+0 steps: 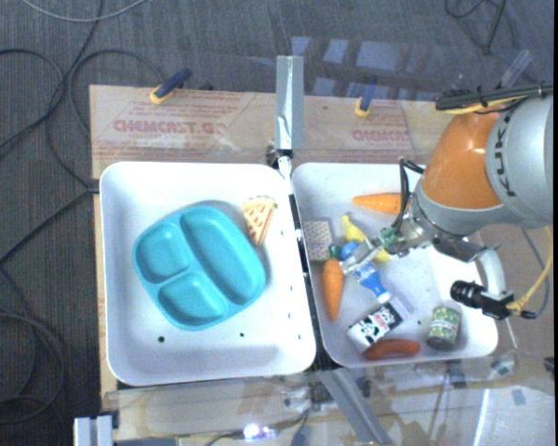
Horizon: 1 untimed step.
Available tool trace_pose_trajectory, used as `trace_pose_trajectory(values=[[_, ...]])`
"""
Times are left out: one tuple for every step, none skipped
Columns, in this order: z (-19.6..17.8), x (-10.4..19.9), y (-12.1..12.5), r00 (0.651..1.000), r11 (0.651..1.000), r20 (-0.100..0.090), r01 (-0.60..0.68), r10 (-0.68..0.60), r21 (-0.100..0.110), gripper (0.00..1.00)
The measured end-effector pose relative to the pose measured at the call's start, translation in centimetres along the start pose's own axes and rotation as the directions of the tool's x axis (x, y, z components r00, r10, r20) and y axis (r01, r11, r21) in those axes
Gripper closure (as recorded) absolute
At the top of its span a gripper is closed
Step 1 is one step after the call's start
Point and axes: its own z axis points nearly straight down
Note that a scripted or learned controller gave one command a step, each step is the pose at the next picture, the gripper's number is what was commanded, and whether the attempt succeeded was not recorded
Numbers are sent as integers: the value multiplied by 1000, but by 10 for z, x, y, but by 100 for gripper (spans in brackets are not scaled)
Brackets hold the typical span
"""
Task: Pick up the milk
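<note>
Looking down on my bench, I see two shallow white bins side by side: the left bin (121, 342) and the right bin (484, 342). My arm (488, 170), grey with an orange band, reaches in from the right over the upper part of the right bin, and its gripper (388, 241) hangs among the clutter near that bin's centre. Whether the tool is wide, narrow or holding something I cannot tell, since the wrist and the objects beneath mask it. The milk (374, 323), a small black-and-white carton lying tilted, rests in the lower middle of the right bin, below the gripper and apart from it. Just below the carton lies a red sausage (391, 348), and to its right stands a green can (443, 326). One carrot (332, 287) lies upright along the bin's left side; a second carrot (378, 203) lies near the top. A blue-and-yellow toy cluster (358, 247) sits just beside the gripper. In the left bin I see a blue divided plate (200, 266) with a waffle wedge (258, 217) touching its upper right edge.
</note>
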Motion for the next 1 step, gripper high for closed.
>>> trace_pose_trajectory(values=[[48,-12,-68,952,952,6,306,-306,-6,0]])
